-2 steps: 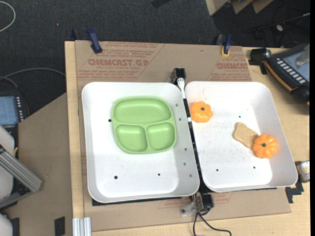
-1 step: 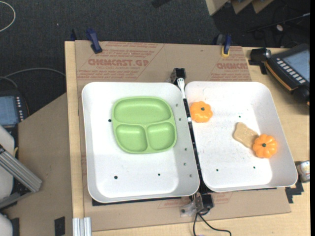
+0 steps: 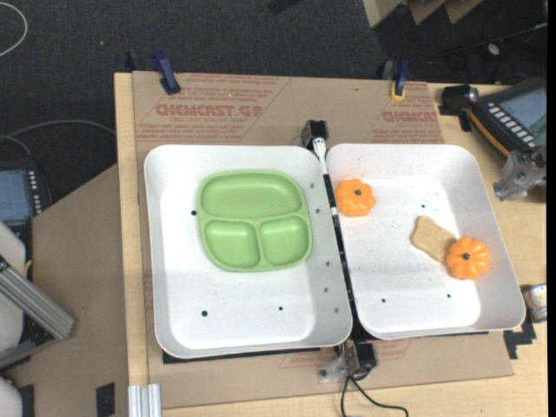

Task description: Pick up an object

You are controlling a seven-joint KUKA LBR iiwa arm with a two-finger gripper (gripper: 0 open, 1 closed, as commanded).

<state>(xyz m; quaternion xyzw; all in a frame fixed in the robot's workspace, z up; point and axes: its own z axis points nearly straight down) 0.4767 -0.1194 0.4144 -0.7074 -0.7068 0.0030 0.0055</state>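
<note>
Two small orange pumpkins (image 3: 354, 197) (image 3: 467, 258) and a tan biscuit (image 3: 432, 237) lay in the right bin (image 3: 408, 315). The lower-right pumpkin touched the biscuit, so a grasp might have snagged both. The claw's state could not be told.

Just outside the right bin (image 3: 391, 268), off its far right rim, sits a small grey metal piece (image 3: 521, 176), angular and dull. Whether it belongs to the arm cannot be told.
</note>
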